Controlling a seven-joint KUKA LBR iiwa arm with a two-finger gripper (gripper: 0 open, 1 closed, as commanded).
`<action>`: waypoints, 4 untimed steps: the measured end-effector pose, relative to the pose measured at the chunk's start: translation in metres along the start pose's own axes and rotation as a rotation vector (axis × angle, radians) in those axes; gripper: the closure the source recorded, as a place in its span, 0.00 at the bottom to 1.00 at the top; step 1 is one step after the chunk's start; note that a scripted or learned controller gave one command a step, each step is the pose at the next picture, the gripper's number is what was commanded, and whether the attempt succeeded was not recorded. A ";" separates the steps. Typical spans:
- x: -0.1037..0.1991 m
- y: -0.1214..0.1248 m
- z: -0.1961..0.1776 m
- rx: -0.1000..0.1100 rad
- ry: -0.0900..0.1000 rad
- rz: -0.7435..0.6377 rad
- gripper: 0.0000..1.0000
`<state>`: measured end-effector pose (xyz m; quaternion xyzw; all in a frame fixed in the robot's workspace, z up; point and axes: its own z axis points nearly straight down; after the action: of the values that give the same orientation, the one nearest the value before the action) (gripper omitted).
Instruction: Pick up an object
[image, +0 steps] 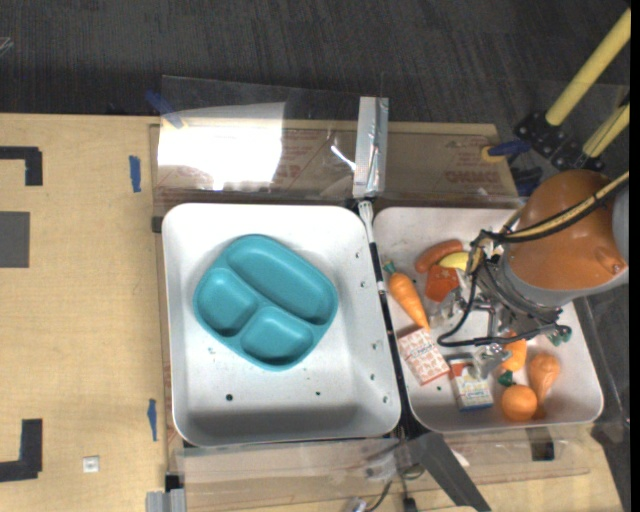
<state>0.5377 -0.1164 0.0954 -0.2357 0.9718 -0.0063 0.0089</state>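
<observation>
Toy carrot (407, 299), orange w/ green stub at top, lies flat on right bin (585, 405) floor near its left wall, long axis slanted, tip pointing down-right toward a red-white card (423, 357); gripper (492, 338) sits nearby over clutter, grip state can't tell.

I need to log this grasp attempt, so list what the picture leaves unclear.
- Gripper: in the camera view the arm's orange band and cables cover it, so a grasp cannot be judged.
- Right bin: the arm hides its far right part and whatever lies under it.
- Small packets: the print is too small to read.
- Red and yellow item: partly covered by cables, so its kind is unclear.
</observation>
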 end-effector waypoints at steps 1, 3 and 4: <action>-0.007 -0.016 0.002 -0.008 -0.004 -0.275 0.00; 0.045 -0.023 0.003 -0.008 -0.006 -0.422 0.00; 0.071 -0.040 0.006 -0.013 -0.014 -0.573 0.00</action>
<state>0.4932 -0.1848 0.0893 -0.5008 0.8655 -0.0005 0.0118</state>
